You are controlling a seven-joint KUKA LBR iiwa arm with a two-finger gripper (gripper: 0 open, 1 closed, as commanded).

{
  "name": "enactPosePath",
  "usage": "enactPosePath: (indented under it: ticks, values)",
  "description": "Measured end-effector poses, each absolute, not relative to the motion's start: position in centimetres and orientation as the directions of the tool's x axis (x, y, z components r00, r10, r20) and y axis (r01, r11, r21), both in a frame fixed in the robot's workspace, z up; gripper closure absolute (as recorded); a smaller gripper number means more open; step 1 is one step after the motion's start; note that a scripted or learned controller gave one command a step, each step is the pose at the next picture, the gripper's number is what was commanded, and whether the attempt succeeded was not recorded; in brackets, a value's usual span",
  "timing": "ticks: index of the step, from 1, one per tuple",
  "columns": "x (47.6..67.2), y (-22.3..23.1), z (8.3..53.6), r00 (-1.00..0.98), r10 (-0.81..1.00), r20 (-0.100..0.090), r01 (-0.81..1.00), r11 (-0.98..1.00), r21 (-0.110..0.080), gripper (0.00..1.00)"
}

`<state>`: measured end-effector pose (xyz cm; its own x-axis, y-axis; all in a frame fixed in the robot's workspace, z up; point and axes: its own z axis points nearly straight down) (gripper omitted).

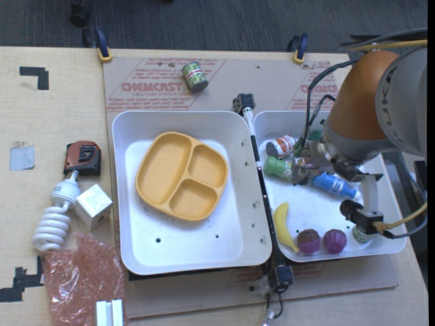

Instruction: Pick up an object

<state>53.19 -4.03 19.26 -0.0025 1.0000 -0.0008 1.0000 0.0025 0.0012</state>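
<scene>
My gripper (pixel 301 168) is low in the right bin (pixel 387 243), among a cluster of objects at its upper middle. A green bottle (pixel 275 166) lies right at its left side, touching or nearly so. A blue tube (pixel 335 185) lies just to its right, under the wrist. A small white and red bottle (pixel 285 145) rests behind it. Near the bin's front lie a yellow banana (pixel 281 227) and two purple fruits (pixel 308 241) (pixel 334 240). The orange-banded arm covers the bin's upper right.
The left bin (pixel 136 250) holds a yellow divided plate (pixel 181 176). A green can (pixel 194 77) lies on the board behind the bins. Left of the bins are a tape measure (pixel 83 158), a spiral bulb (pixel 56 217), a white cube (pixel 94 204) and a plastic bag (pixel 81 277).
</scene>
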Motion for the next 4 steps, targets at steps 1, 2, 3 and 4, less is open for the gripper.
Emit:
enactPosePath:
  ticks: [1,2,3,4]
  values:
    - [53.2,-4.0,19.3,-0.002,1.0,-0.001,1.0,0.002,0.001,0.0]
    - [54.7,-9.7,11.8,0.0,1.0,-0.001,1.0,0.0,0.0,0.0]
    - [51.8,-9.6,9.2,0.001,1.0,0.0,1.0,-0.001,0.0,0.0]
    - [47.8,-9.4,9.3,0.002,1.0,0.0,1.0,-0.002,0.001,0.0]
